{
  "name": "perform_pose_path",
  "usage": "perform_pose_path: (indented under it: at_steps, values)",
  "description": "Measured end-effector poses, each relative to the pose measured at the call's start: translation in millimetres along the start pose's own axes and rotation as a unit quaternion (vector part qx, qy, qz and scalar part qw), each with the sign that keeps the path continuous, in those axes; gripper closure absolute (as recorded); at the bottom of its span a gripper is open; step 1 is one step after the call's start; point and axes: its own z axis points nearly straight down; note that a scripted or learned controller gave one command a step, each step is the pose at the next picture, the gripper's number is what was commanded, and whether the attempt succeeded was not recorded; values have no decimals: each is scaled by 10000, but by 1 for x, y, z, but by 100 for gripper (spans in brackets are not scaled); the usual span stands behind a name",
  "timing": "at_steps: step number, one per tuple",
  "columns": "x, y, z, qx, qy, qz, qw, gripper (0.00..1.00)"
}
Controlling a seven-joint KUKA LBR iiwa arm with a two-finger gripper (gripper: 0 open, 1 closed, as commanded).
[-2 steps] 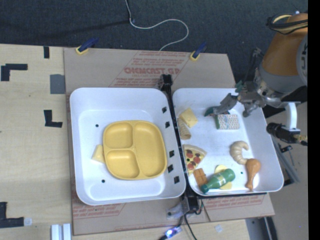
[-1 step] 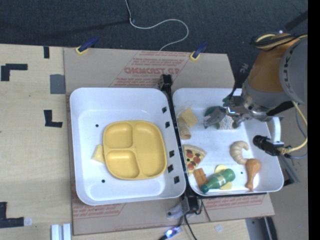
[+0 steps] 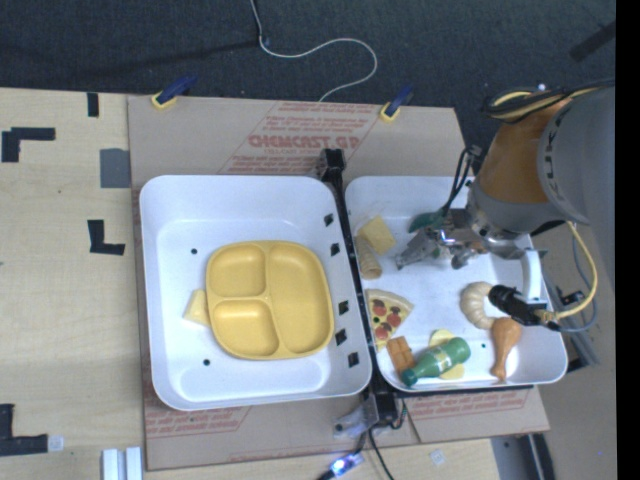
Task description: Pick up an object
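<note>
My gripper [image 3: 432, 245] hangs over the upper middle of the right bin [image 3: 450, 186], reaching in from the right under the grey arm with its orange band [image 3: 515, 163]. A small teal piece [image 3: 427, 221] shows just above it; I cannot tell whether it is held. To the gripper's left lies a pale yellow cheese-like chunk [image 3: 375, 236]. Below it are a pizza slice [image 3: 386, 313], a green bottle [image 3: 437, 359] lying on its side, a small orange block [image 3: 399, 351], a croissant-like roll [image 3: 478, 304] and a chicken drumstick [image 3: 505, 343].
The left bin [image 3: 165, 228] holds a yellow divided plate [image 3: 270, 299] with a pale yellow wedge [image 3: 195, 308] poking out at its left. Black clips [image 3: 332, 164] join the bins along the middle wall. A black-and-yellow cable [image 3: 525, 310] runs by the arm.
</note>
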Motion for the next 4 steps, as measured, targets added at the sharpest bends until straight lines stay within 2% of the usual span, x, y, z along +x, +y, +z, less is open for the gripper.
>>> perform_pose_path:
  at_steps: [1,2,4]
  values:
    - [1,0,38,-26,-7,-3,10000,0]
    - [1,1,26,-35,-10,-7,10000,100]
    - [17,-3,-74,-50,-2,-6,10000,100]
